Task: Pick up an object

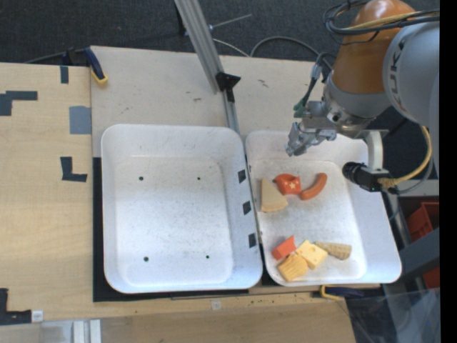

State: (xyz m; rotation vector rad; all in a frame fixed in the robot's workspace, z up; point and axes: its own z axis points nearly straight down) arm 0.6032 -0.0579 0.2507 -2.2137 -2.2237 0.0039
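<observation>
My gripper [298,146] hangs over the back part of the right bin [371,220], above and just behind the food pieces, with nothing seen between its fingers. Below it lie a red tomato-like piece [288,184], an orange-red sausage [313,186] and a tan bread wedge [271,196]. Near the bin's front sit a small red-orange piece [283,247], a yellow cheese cube [311,253], an orange cracker-like square [293,267] and a tan cone [335,249].
The left bin [171,206] adjoins the right one, joined by black clips [246,207]. A slanted metal pole [203,38] rises behind the bins. A blue-and-yellow clamp [96,66] sits at the bench's back left corner. Cables run behind the arm.
</observation>
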